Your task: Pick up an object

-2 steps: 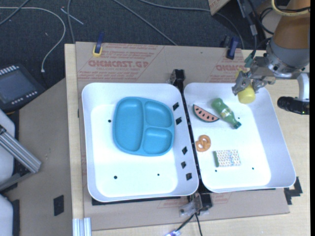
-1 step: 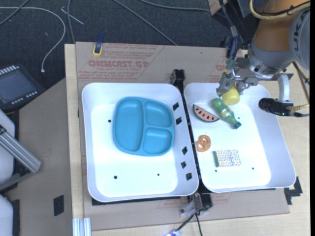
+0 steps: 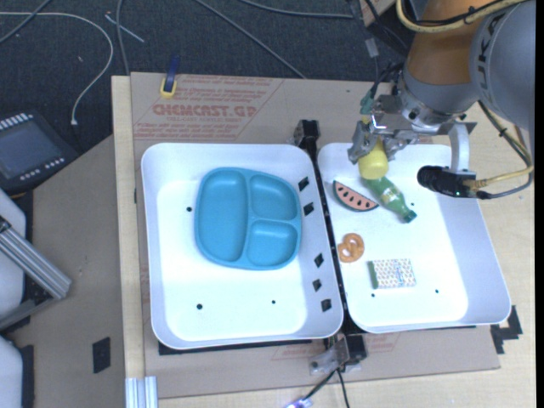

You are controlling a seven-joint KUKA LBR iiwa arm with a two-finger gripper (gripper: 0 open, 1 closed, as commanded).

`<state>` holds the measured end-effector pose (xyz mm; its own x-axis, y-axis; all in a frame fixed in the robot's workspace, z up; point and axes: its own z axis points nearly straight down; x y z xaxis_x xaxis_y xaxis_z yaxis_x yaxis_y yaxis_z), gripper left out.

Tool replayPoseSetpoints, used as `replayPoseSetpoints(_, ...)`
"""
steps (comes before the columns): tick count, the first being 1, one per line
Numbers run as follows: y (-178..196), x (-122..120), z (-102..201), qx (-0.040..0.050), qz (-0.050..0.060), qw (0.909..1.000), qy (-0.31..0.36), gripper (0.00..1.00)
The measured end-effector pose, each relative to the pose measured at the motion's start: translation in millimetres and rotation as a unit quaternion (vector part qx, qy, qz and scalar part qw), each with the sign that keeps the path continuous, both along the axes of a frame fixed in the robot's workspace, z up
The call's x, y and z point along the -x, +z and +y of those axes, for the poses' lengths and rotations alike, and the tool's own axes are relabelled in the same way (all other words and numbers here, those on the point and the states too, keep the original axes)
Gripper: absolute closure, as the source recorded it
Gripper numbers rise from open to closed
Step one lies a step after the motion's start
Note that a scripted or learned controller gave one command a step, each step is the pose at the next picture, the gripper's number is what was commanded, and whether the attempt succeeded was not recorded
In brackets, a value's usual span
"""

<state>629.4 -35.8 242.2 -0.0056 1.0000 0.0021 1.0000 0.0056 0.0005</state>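
Gripper hung low over the far end of the right shallow white bin, its two fingers closed around a small round yellow toy fruit — I judged the fruit lifted or nearly so. Just beside lay a green plastic bottle and a watermelon-slice toy — close enough to be nudged. Nearer sat a small pretzel and a speckled sponge pad.

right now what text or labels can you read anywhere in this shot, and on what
"CHEMCAST GP", roughly, in faded red print on the brown board behind the left bin; last letters uncertain.
Smaller red print lines above and below it: too blurred to read.
Patterned card in the right bin: no readable text.
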Motion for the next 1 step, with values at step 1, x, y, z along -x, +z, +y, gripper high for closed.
replayPoseSetpoints(1,-9.7,2.4,48.4,-0.0002,0.002,1.0000,0.000,1.00)
